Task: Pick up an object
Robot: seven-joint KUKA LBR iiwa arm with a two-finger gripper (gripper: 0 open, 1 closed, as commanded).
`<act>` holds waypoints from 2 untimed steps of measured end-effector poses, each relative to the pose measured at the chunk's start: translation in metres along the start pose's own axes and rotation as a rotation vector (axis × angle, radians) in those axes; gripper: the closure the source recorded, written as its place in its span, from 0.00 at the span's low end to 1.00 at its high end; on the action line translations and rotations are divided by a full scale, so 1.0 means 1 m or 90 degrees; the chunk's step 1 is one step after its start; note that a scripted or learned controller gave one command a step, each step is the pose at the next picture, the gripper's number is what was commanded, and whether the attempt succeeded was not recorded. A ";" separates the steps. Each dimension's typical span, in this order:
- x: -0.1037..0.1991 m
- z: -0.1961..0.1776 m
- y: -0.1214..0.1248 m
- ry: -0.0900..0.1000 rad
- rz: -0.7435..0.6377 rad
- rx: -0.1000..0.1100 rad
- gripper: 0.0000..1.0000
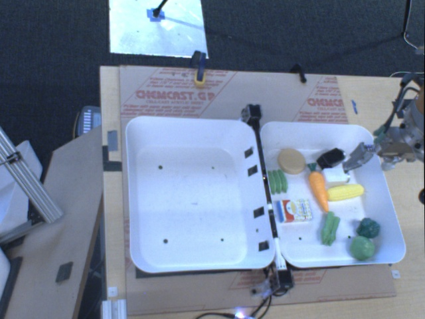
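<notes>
Claw over right bin's far edge, grip state unclear; carrot, corn just below.

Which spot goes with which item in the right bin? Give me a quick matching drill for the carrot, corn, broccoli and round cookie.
Items:
1. carrot
2. corn
3. broccoli
4. cookie

Places:
A. near the bin's front right corner
B. at the back, close to the divider between the bins
C. mid-bin, lying lengthwise, tip toward the front
D. just right of the carrot, lying crosswise

Pairs: 1-C, 2-D, 3-A, 4-B
</notes>
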State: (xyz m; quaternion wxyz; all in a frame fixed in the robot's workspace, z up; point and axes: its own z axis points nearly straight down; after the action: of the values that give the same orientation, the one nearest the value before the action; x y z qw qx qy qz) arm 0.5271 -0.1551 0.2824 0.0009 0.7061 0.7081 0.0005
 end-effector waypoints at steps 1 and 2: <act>-0.003 0.115 -0.029 0.002 0.002 0.007 0.00; -0.018 0.139 0.051 -0.001 -0.002 -0.002 0.00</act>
State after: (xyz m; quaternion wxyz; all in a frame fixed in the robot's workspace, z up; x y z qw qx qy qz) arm 0.5781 -0.1727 0.1439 0.0025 0.7052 0.7090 0.0011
